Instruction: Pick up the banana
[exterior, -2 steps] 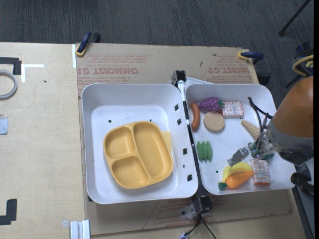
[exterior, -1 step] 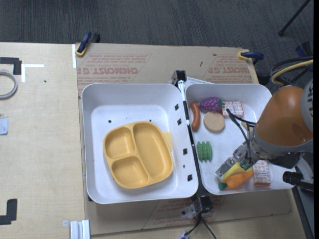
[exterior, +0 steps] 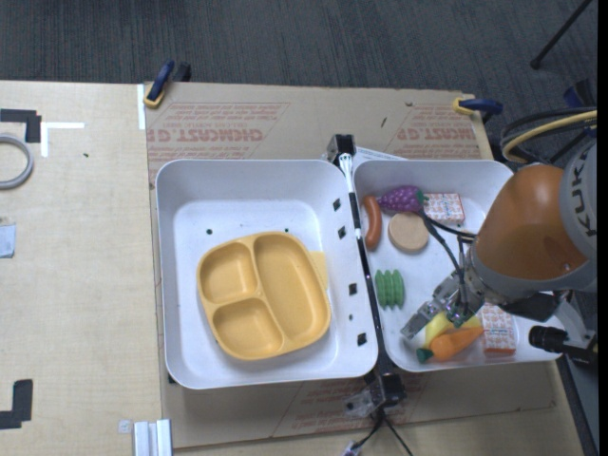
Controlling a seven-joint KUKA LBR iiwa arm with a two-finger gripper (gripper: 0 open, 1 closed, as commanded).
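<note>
Banana [exterior: 435,327] lay in the right bin [exterior: 494,174], near its front edge, touching a carrot [exterior: 454,343] on the side nearer that edge. Gripper [exterior: 439,310] sat low over the banana's top; spread or pinched, impossible to tell. Beside the carrot, toward the arm, a small carton [exterior: 498,333]. Farther back from the banana: green beans [exterior: 389,287], cookie [exterior: 408,233], sausage [exterior: 371,222], grapes [exterior: 400,199].

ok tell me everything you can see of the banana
The banana is a small yellow toy, smooth and plastic-looking, lying in the near part of the right bin. It shows as a short yellow piece, tilted, with the arm covering its upper right part. The hand sits right at it, metal parts against its left side; whether it grips the banana cannot be told. The orange carrot lies just below, touching or nearly touching.
</note>
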